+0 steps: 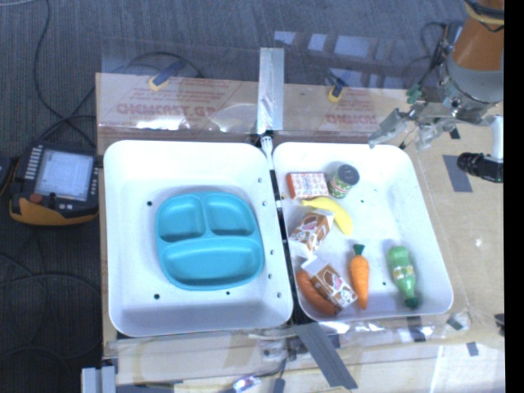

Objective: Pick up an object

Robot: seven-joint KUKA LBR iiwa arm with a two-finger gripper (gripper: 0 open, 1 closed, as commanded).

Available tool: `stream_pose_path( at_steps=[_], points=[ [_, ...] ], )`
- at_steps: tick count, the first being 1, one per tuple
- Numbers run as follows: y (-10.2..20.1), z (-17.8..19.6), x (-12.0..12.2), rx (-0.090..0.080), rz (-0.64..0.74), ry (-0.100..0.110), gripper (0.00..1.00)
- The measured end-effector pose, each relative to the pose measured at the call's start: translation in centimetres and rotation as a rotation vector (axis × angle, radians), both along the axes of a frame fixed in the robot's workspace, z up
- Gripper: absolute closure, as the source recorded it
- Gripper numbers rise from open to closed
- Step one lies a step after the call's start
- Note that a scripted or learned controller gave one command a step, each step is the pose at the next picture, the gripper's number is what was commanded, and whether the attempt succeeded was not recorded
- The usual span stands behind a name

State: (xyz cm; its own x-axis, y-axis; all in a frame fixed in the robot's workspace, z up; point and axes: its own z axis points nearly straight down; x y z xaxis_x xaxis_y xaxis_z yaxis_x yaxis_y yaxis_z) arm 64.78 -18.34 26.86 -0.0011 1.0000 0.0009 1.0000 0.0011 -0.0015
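Above the far right corner of the right bin (426, 219), the gripper (403, 132) hung with its fingers spread and nothing between them. Inside that bin lay a yellow banana (334, 213), a carrot (359, 276), a green bottle (401, 274), a small dark-lidded jar (345, 179) and several snack packets. The left bin (123, 244) held a blue sectioned tray (209, 240).

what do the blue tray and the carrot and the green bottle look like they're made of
Blue tray: likely molded plastic, smooth with a soft sheen and rounded compartments. Carrot: probably toy plastic, uniformly orange with a green top. Green bottle: seemingly plastic, glossy with a bright highlight. Too small to confirm any of them.
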Motion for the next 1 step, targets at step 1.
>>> stream_pose_path(
  at_steps=[1],
  points=[
    [2.7, -8.91, -5.42, -0.001, 0.174, 0.001, 0.0]
  ],
)
